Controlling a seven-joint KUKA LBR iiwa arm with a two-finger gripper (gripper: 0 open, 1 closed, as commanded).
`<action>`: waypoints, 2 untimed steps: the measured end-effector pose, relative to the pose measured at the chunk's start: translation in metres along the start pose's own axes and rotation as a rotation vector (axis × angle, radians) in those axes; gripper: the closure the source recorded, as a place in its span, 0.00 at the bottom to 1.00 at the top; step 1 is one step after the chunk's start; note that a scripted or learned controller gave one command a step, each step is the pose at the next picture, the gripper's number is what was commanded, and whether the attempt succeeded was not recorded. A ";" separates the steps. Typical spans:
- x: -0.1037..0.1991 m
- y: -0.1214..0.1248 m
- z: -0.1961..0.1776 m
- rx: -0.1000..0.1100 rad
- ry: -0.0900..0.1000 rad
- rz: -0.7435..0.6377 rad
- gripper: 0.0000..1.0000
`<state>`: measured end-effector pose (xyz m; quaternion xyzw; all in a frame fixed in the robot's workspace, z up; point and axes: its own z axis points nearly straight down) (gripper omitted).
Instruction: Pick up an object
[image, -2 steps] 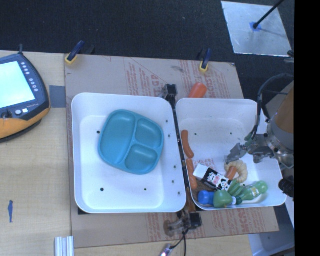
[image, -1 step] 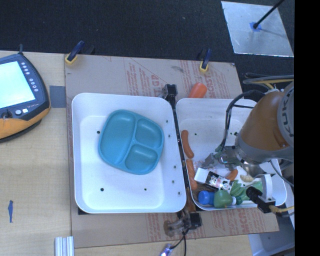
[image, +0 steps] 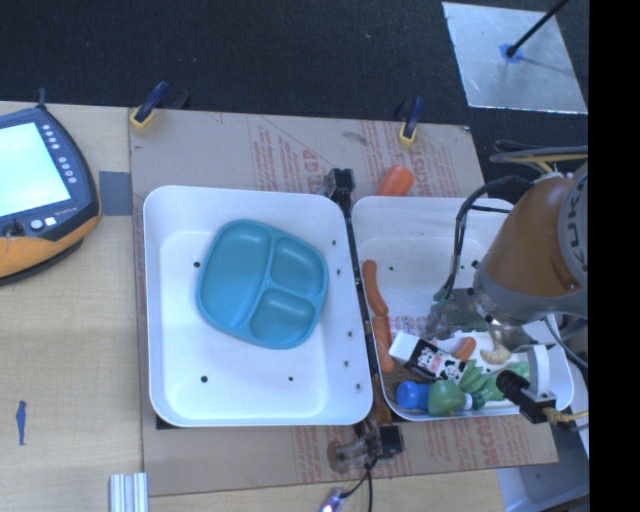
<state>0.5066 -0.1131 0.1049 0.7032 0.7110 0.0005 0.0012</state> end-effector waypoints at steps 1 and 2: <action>-0.038 -0.009 -0.092 0.004 0.001 0.008 1.00; -0.078 -0.003 -0.074 0.004 0.000 0.008 1.00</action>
